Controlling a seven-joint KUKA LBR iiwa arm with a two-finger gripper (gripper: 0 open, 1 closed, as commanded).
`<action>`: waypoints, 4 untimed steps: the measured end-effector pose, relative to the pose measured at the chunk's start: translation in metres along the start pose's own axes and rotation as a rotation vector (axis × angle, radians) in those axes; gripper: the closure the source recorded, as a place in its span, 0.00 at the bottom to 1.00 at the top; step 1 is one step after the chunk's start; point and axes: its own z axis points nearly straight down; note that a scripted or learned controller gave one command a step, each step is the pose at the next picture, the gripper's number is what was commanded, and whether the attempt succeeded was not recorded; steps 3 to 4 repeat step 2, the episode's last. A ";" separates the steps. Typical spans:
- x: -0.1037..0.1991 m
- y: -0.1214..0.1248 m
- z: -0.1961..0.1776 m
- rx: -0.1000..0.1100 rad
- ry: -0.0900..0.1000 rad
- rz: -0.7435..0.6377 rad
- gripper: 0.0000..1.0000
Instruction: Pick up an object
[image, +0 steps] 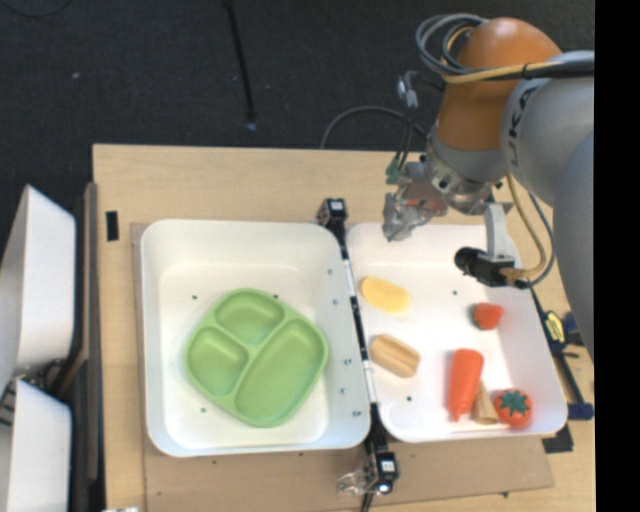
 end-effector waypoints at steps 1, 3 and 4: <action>0.055 -0.003 -0.007 0.000 -0.001 -0.001 1.00; 0.104 -0.004 0.010 0.003 -0.003 0.002 1.00; 0.104 -0.004 0.010 0.003 -0.003 0.002 1.00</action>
